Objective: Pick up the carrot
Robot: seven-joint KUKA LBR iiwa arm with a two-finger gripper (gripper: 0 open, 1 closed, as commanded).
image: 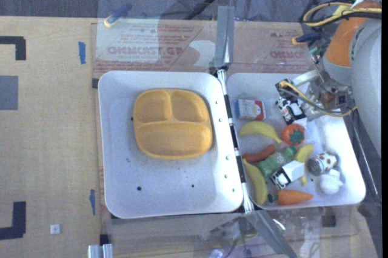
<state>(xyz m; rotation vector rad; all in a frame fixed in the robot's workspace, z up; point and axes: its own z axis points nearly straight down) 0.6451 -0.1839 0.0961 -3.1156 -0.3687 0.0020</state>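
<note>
The carrot (295, 195) lies in the right bin (343, 132), hard against its near wall at the bottom of the view. Its long axis runs almost straight across the picture, parallel to that wall, with the green stub toward the left and the orange point toward the right. Just beside its stub end is the lower tip of a yellow banana (257, 181), and a small black-and-white item (285, 176) sits just above it. A white ball (330, 185) rests near its pointed end. Farther up the bin the toys crowd together: a green bottle (276, 160), a red pepper (259, 154) and a tomato (294, 134). The gripper (324, 94) hangs over the far right corner of the same bin, well apart from the carrot, which lies toward the near wall and slightly left of it, with the clutter in between. Whether the gripper is open or closed cannot be told from here; nothing visible is held. A grasp would likely want the jaws closing across the carrot's short width, from the far side to the near side. The near wall leaves little room there.
</note>
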